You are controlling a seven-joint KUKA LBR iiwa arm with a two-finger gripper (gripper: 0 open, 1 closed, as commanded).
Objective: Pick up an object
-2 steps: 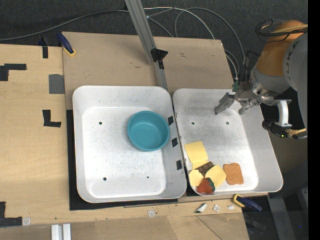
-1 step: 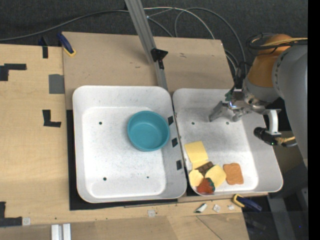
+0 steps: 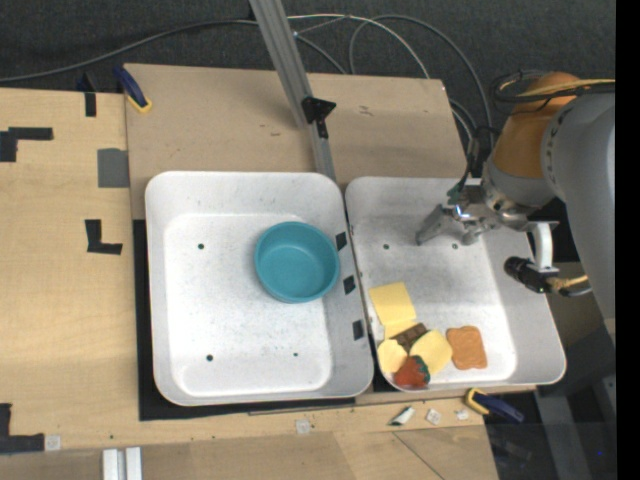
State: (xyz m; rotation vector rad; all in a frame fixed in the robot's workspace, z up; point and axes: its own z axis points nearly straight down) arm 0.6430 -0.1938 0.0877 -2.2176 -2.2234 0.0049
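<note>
Overhead view of the bench with two white bins side by side. The left bin holds a blue bowl, upright, slightly right of the bin's centre. The right bin holds a cluster of small food-like pieces in its lower part, at lower centre-right of the frame: a pale yellow block, a yellow wedge, a red piece at the bin's near edge, a dark brown piece between them, and an orange piece lying just apart to the right.

The arm enters from the right edge; its gripper sits low in the upper part of the right bin, over bare floor and well apart from the cluster. Whether the claw is spread or pressed together cannot be told at this angle; nothing is seen between its tips.

Judged step: approach, with no object yet secured. To do it well, the gripper should travel toward the lower part of the frame and select an isolated target. The orange piece seems the best choice, since its neighbours do not touch it. Descend vertically, straddle the narrow dimension, and close only once the tips flank it. The crowded yellow and red pieces risk a jammed or double grasp.
</note>
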